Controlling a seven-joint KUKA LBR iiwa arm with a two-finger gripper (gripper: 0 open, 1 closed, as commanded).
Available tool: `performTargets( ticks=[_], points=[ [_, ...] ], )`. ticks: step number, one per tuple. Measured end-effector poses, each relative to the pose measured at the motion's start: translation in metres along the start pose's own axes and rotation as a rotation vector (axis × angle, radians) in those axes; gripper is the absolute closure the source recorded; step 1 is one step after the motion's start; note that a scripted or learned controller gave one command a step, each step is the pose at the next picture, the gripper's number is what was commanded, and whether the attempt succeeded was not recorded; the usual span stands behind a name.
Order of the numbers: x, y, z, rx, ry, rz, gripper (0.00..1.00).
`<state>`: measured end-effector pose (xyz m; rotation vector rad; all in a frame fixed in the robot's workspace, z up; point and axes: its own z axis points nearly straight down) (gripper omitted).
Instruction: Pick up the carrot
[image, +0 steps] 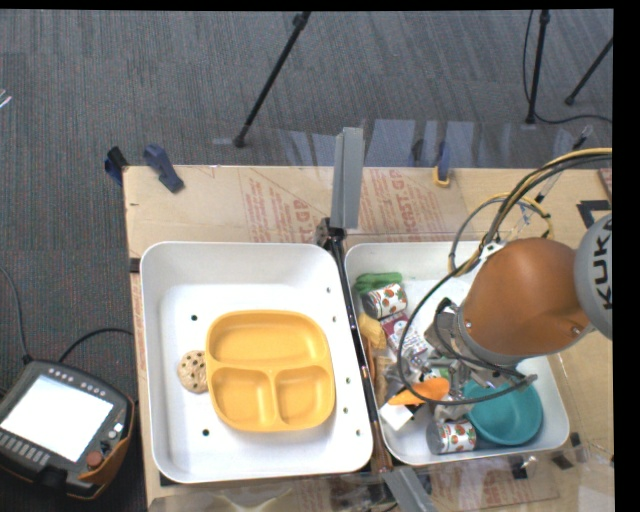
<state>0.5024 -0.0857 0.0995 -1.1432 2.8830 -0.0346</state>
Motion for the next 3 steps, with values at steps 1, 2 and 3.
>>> performTargets(
  ticks=[1,2,3],
  points=[
    [-0.001,0.0,0.001,-0.005,0.001,0.233,0.0],
    [-0.005,0.004,0.006,-0.014,0.016,0.584,0.0],
    [0.014,0.011,0.012,-0.029,0.039,0.549,0.0]
  ],
)
